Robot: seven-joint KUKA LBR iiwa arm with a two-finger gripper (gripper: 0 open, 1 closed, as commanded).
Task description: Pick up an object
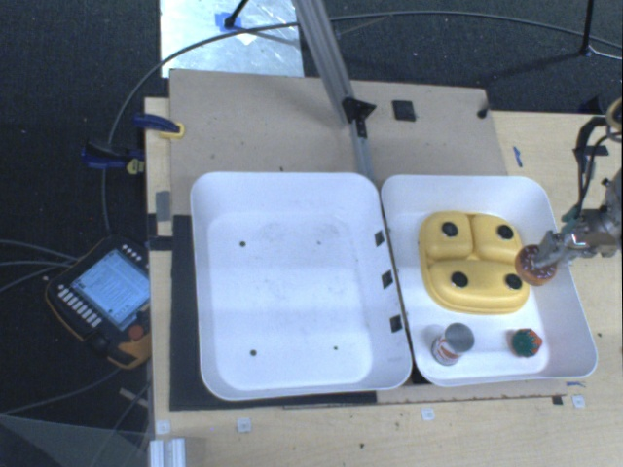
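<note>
Right bin [560,212], contents: one yellow moulded piece [474,261] with four dark dots, centre; one small grey-and-white can [452,343], near edge, label too small to read; one small green-and-red ball [527,341], near right corner.

My gripper [545,258]: at the yellow piece's right edge, a brown round object [534,266] at its tip. I cannot tell whether it is grasped.

Left bin [209,202]: white. No legible writing anywhere.
</note>
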